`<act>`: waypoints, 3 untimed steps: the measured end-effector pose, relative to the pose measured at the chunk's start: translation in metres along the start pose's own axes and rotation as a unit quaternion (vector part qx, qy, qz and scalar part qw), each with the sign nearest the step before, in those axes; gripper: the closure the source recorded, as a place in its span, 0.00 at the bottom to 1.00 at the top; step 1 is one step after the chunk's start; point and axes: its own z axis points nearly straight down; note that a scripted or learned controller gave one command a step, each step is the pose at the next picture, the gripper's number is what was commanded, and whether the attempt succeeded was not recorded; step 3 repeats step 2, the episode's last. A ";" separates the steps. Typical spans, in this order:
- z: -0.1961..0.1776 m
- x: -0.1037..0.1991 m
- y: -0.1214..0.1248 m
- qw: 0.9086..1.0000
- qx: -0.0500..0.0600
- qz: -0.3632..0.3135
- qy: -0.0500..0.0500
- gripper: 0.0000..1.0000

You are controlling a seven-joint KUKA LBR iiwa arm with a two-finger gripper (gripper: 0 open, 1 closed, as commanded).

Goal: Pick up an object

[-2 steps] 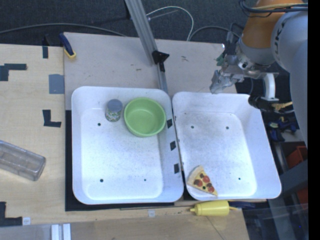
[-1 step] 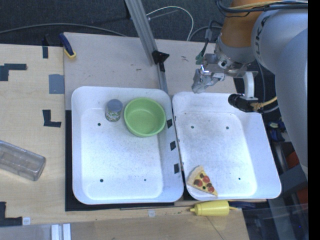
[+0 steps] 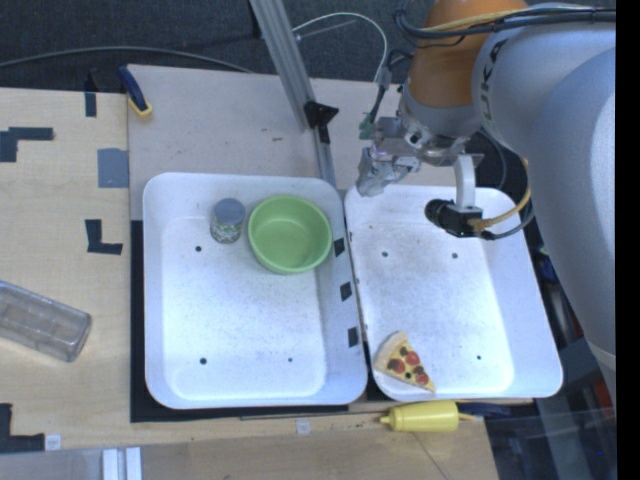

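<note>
A green bowl (image 3: 289,233) sits in the left bin (image 3: 240,368) near its back right corner, with a small grey-lidded jar (image 3: 228,220) just to its left. A toy pizza slice (image 3: 404,361) lies at the front left corner of the right bin (image 3: 500,308). My gripper (image 3: 374,180) hangs over the back left corner of the right bin, just right of the bowl and far from the pizza slice. Nothing shows between its fingers.
A yellow mustard bottle (image 3: 423,417) lies on the bench in front of the right bin. A clear plastic container (image 3: 38,320) rests at the far left. A slanted metal pole (image 3: 290,63) rises behind the bins. Black cable parts (image 3: 455,216) hang over the right bin's back.
</note>
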 end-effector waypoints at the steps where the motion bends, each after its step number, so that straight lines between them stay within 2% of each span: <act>1: 0.007 0.048 -0.004 1.000 0.000 0.000 0.000 1.00; 2: -0.007 0.107 -0.015 1.000 -0.001 -0.001 0.001 1.00; 3: -0.007 0.107 -0.015 1.000 -0.001 -0.001 0.001 1.00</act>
